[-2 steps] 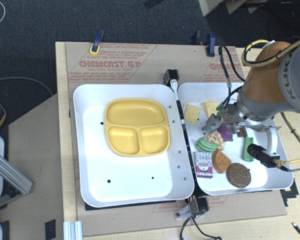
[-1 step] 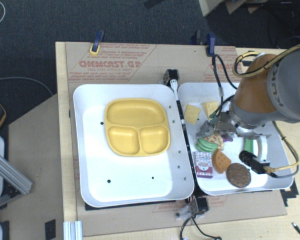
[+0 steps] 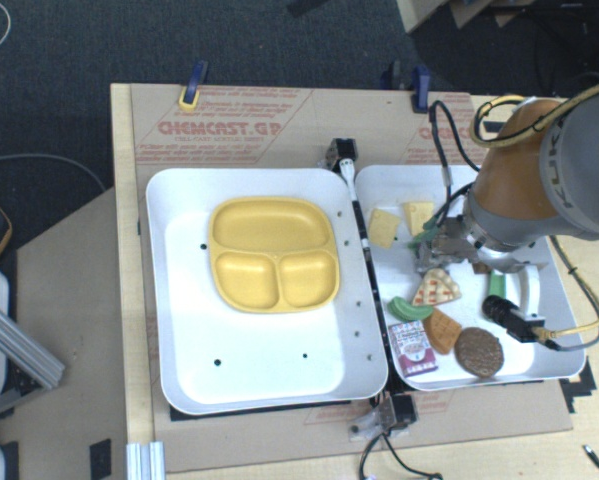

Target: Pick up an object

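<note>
End effector [image 3: 434,251] hangs low in the right bin [image 3: 569,366], just above the waffle wedge [image 3: 436,290]; its spread cannot be told. Yellow divided plate [image 3: 275,252] lies in the left bin [image 3: 179,298].

Two white bins [image 3: 169,268], one yellow tray [image 3: 275,252], perhaps eight toy foods [image 3: 436,290].

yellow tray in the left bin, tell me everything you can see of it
The yellow tray looks like smooth moulded plastic with rounded corners. It has three compartments: one wide one along the far side, two smaller ones side by side on the near side. It lies flat and upright on the floor of the left bin, towards its far end. Nothing sits in it.
</note>
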`<act>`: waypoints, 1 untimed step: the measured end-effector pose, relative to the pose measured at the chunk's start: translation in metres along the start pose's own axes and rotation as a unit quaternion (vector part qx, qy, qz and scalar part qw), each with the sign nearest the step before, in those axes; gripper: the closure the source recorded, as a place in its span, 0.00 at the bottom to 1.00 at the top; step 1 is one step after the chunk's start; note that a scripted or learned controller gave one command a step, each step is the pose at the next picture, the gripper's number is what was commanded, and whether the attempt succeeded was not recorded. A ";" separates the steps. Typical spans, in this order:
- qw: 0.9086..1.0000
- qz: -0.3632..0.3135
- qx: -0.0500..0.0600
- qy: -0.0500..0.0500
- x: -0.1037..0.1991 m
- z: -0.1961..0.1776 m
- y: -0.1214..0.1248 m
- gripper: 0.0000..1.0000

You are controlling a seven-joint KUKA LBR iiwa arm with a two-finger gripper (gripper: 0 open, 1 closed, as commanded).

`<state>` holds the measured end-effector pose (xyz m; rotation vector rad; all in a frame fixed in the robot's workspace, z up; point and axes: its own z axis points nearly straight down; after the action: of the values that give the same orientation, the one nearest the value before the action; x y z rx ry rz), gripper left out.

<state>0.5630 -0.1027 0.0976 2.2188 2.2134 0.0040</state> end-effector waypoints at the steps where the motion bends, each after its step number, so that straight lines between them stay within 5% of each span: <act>1: 1.000 -0.002 0.000 0.001 0.009 -0.048 0.001 1.00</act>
<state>0.5632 -0.0937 0.1455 2.2161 2.2193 0.0056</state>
